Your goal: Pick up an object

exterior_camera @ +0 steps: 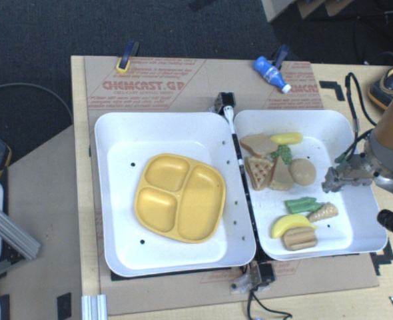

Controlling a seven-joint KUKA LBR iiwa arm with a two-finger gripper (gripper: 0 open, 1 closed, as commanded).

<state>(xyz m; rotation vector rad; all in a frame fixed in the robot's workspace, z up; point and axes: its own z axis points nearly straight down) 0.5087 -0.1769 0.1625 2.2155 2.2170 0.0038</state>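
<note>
The right bin [356, 235] holds several toy foods. At its back lie a yellow piece [286, 139], a brown bread slice [253, 145], a waffle wedge [259, 173], a small green piece [284, 155] and a beige round piece [302, 173]. Nearer the front are a green bean pod [302, 205], a cream cone [324, 212], a banana [290, 225] and a brown sausage [300, 241]. My gripper [332, 181] hangs low over the bin's right side, just right of the beige piece and above the cone. Nothing is visibly held in it.
The left bin [116, 139] carries a yellow divided plate [180, 197]. A blue bottle [271, 73] and a yellow clamp [123, 64] lie on the cardboard behind the bins. A black divider clip [224, 102] sits between the bins at the back.
</note>
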